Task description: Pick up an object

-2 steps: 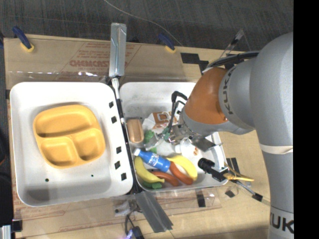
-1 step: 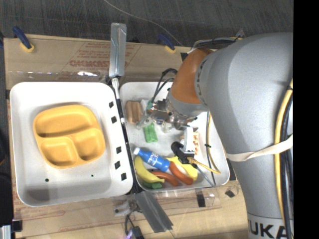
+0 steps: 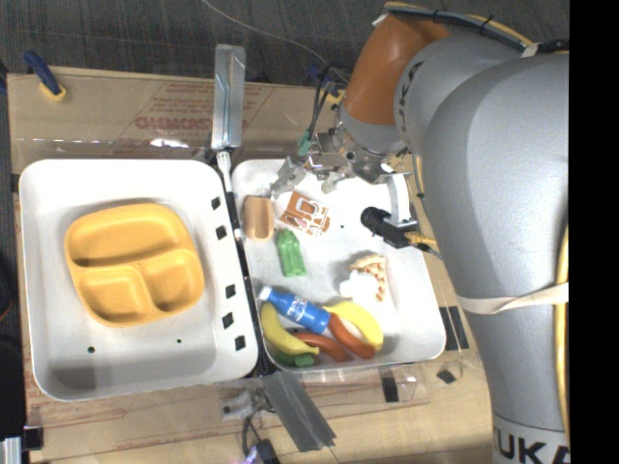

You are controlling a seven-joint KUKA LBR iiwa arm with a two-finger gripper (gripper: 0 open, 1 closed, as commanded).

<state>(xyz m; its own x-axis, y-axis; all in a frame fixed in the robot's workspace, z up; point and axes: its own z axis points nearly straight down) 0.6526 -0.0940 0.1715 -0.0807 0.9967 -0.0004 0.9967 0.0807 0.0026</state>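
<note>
Cardboard (image 3: 116, 114) underlies two white bins (image 3: 39, 259) over dark flooring (image 3: 97, 8).

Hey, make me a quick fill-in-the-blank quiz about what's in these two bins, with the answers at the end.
1. The yellow divided tray lies in the ___ bin.
2. The small green bottle lies in the ___ bin.
3. The banana is colored ___.
4. The end effector hangs above the ___ bin.

Answers: left; right; yellow; right

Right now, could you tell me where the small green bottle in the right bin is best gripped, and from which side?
Grip the small green bottle across its narrow body, coming straight down: it lies flat with bare floor either side, apart from its neighbours.
</note>
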